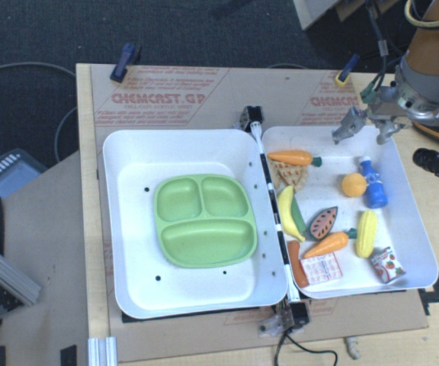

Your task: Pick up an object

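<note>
- End effector (pixel 366 128): at the far rim of the right bin, two grey fingers (pixel 347 129) spread apart with nothing between them; orange-banded arm (pixel 431 48) enters from the upper right.
- Right bin (pixel 416 227): white, shallow, holds all loose items; its far strip under the end effector is bare white.
- Carrot (pixel 289 158): lies crosswise near the far left corner, green tip pointing right.
- Waffle piece (pixel 289 175): just below that carrot, touching it.
- Banana (pixel 286 212): lengthwise along the left wall.
- Orange ball (pixel 354 185): mid-bin, touching the blue bottle (pixel 372 185) to its right.
- Corn cob (pixel 366 232): upright in view, near the right wall.
- Second carrot (pixel 328 244): slanted, between the banana and the corn.
- Dark oval slice (pixel 323 223): just above the second carrot.
- Red-and-white packet (pixel 322 268): near the front edge, beside a red stick (pixel 296 267) along the left wall.
- Small printed pack (pixel 388 264): front right corner.
- Left bin (pixel 124 204): holds a green divided plate (pixel 205 220) at centre, open white margin all round.
- Desk (pixel 174 97): cardboard-covered, blue clamps (pixel 123 62) at the far edge.
</note>
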`<act>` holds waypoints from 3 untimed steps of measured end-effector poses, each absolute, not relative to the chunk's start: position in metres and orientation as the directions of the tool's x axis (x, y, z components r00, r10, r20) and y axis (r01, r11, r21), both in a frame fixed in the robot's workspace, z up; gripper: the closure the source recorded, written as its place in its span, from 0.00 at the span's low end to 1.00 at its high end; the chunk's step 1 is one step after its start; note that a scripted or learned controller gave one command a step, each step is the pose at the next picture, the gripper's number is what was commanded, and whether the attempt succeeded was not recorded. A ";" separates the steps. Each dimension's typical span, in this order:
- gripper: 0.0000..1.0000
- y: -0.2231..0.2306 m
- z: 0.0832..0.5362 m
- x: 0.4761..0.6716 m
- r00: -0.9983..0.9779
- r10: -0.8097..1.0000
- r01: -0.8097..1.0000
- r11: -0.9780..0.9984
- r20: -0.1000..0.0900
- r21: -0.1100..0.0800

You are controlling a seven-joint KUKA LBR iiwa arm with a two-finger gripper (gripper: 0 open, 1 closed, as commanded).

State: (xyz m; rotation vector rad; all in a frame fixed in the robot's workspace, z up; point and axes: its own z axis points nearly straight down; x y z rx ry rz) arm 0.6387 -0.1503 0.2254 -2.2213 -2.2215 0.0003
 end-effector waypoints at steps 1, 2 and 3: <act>0.00 -0.203 0.111 0.628 0.000 1.000 1.000 0.000 -0.002 0.002; 0.00 -0.159 0.115 0.598 -0.001 1.000 1.000 0.001 0.001 -0.001; 0.00 -0.139 0.088 0.594 0.000 1.000 1.000 0.000 -0.001 0.006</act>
